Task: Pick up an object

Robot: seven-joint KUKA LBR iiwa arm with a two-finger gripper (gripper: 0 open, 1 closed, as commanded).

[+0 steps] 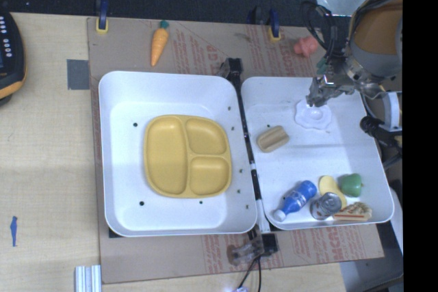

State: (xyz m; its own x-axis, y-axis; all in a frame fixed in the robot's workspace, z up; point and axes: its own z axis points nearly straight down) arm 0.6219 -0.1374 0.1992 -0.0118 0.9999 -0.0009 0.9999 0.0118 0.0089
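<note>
My gripper [315, 100] hangs over the far part of the right bin [373, 147], right above a small translucent white object [313, 116] lying on the bin floor. I cannot tell whether it touches that object. A tan bread-like piece [272, 139] lies to the left of it. In the bin's near corner cluster a blue bottle [295, 199], a metal can [326, 206], a yellow piece [330, 184], a green piece [350, 183] and a pizza slice [353, 213].
The left bin [116, 140] holds a yellow divided plate [187, 154]. A toy carrot [159, 44] and a pink object [305, 46] lie on the cardboard behind the bins. A dark device [8, 55] sits at the far left edge.
</note>
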